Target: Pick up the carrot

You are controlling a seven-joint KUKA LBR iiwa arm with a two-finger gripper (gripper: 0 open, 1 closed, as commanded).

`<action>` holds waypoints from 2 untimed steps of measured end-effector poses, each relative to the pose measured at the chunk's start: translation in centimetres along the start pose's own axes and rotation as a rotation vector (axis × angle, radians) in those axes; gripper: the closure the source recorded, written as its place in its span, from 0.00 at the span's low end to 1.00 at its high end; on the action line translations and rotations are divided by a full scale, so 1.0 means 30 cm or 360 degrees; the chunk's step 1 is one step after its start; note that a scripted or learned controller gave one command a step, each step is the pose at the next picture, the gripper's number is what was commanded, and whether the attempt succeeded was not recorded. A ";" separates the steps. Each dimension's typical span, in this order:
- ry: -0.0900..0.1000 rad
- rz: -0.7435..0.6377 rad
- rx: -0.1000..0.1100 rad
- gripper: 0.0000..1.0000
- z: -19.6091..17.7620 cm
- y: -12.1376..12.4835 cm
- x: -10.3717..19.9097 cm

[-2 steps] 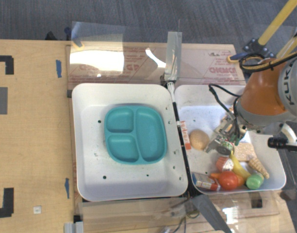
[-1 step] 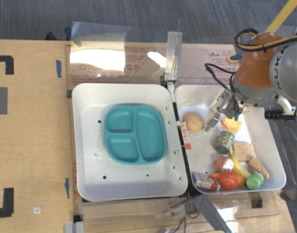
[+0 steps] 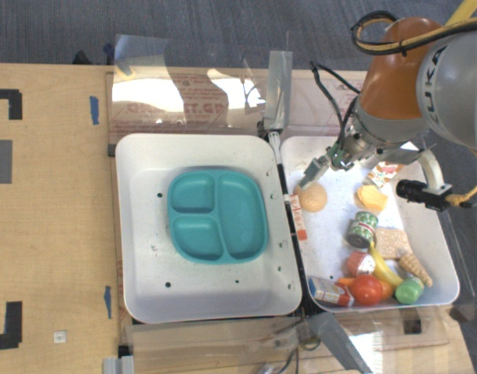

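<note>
Fingers of the gripper (image 3: 323, 165) are hanging slightly parted over the right bin (image 3: 445, 244), gripping nothing; one tan round piece (image 3: 314, 198) is lying just below them; one carrot (image 3: 345, 282), small and orange, is lying well below the jaws, near the bin's front edge, touching one red tomato (image 3: 367, 290); one banana (image 3: 385, 269), one green lime (image 3: 409, 291) and one can (image 3: 362, 229) are clustering near it; left of the jaws, one teal divided plate (image 3: 218, 215) is sitting in the left bin (image 3: 137, 209).
</note>
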State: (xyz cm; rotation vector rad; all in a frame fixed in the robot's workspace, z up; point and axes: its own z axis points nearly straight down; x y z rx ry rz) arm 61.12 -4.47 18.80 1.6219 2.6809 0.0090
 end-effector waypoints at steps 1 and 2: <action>0.0007 0.0144 0.0021 0.00 0.179 -0.198 -0.136; 0.0008 -0.0325 0.0011 0.00 0.006 -0.385 0.161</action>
